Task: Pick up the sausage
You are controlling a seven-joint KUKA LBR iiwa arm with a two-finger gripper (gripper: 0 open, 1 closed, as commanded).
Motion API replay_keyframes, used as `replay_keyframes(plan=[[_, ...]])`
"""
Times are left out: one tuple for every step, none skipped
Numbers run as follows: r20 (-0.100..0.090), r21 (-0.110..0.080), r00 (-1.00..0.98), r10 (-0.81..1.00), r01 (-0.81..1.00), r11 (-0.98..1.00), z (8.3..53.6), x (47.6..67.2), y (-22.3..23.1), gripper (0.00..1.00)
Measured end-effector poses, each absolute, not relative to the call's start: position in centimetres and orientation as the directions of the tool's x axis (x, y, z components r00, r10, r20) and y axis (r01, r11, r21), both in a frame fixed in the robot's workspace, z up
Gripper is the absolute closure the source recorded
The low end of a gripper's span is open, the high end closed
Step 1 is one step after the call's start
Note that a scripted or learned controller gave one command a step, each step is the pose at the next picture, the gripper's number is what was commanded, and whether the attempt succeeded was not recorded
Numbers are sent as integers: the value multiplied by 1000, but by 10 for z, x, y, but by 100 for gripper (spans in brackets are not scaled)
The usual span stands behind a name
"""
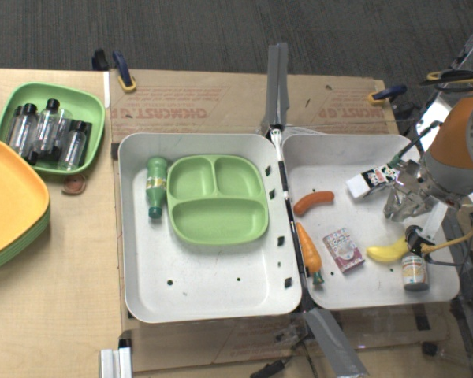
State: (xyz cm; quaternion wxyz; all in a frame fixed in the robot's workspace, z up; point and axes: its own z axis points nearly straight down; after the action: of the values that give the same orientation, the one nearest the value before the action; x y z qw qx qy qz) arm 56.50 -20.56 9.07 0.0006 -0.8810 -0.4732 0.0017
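Where bins meet, one sausage (pixel 313 201), one carrot (pixel 308 249)

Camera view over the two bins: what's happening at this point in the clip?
A grey KUKA arm with an orange band reaches in from the right, its gripper hovering low over the right white bin, near a small black-and-white box and a yellow banana. The reddish-orange sausage it is meant to pick up lies untouched near that bin's left wall, above an orange carrot. Nothing shows in its grasp.
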Motion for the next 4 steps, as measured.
replay_keyframes(plan=[[-1, -3, 423, 906, 906, -423, 97, 517, -207, 100], [0, -2, 245, 969, 969, -245, 91, 480, -212, 100], [-1, -1, 13, 1000, 1000, -13, 91, 559, -202, 100], [1, -1, -247, 969, 969, 247, 94, 509, -201, 100]])
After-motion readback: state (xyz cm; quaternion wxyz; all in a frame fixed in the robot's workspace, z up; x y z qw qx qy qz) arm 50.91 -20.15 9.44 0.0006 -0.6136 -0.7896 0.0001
